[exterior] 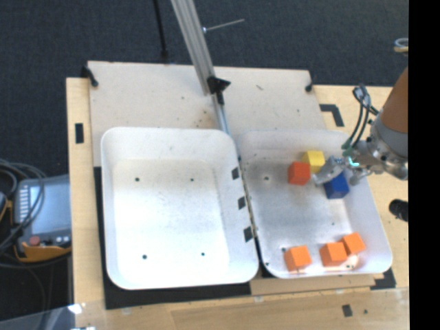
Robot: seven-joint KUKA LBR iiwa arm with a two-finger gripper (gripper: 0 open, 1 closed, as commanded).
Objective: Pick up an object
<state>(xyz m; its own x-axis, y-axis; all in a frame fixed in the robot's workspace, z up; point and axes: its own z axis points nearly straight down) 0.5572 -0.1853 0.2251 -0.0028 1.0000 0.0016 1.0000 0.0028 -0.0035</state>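
Here, pincer (pixel 337 172) beside blue block (pixel 336 186), red cube (pixel 298 173)

Pale wooden tabletop (pixel 77 184) on dark carpeted floor (pixel 41 26), lit evenly from above.

Set across the far half, a lighter speckled board (pixel 158 95) pinned by black clips at its far corners. Rising from mid-board and leaning toward the far left, a slim aluminium post (pixel 192 36) on a black bracket. Trailing over the carpet beyond, a thin black cable (pixel 159 19). At the left edge, off the tabletop, a grey handheld control pendant (pixel 38 208) with an orange underside, beside coiled dark cables (pixel 8 177).
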